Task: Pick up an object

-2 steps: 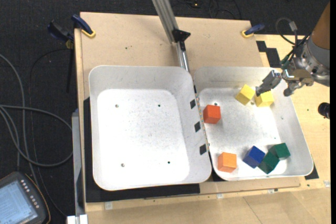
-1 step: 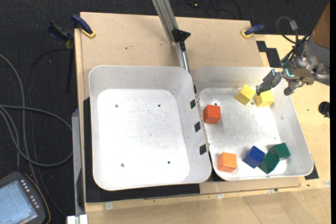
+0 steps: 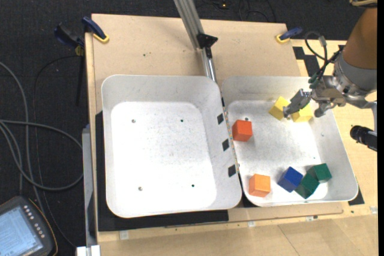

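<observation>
Gripper [image 3: 304, 106] low in right bin [image 3: 336, 147], over yellow blocks [image 3: 279, 108]; finger opening and hold cannot be told.

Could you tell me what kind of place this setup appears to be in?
Most likely a robotics lab workcell. A wooden bench clamped at its corners carries two white bins, the right one holding coloured blocks, while cables trail across the dark carpet and the end effector reaches in.

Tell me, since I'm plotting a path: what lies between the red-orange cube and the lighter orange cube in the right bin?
Nothing: in the camera view, bare white bin floor runs from the red-orange cube to the lighter orange cube.
</observation>
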You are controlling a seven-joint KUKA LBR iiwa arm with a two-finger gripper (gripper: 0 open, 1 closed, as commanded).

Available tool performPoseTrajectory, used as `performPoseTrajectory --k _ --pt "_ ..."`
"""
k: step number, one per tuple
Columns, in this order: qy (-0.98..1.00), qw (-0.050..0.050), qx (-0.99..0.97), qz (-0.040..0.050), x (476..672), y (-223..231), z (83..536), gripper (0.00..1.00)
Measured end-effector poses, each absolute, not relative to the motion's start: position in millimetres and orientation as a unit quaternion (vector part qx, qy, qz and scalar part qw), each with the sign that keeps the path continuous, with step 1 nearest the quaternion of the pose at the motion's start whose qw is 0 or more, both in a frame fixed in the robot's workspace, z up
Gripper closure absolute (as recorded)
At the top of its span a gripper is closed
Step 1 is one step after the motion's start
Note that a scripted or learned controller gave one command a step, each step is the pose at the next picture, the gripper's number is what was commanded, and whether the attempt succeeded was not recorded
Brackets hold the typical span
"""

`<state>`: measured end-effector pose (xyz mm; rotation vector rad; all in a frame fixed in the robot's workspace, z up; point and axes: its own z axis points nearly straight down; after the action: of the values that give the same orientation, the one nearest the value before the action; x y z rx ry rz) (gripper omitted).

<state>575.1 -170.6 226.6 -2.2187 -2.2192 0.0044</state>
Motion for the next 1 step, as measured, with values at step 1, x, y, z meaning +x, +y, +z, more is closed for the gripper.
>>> performPoseTrajectory --k 1 --pt "-0.707 0.003 -0.707 0.0019 575.5 -171.1 162.3 0.0"
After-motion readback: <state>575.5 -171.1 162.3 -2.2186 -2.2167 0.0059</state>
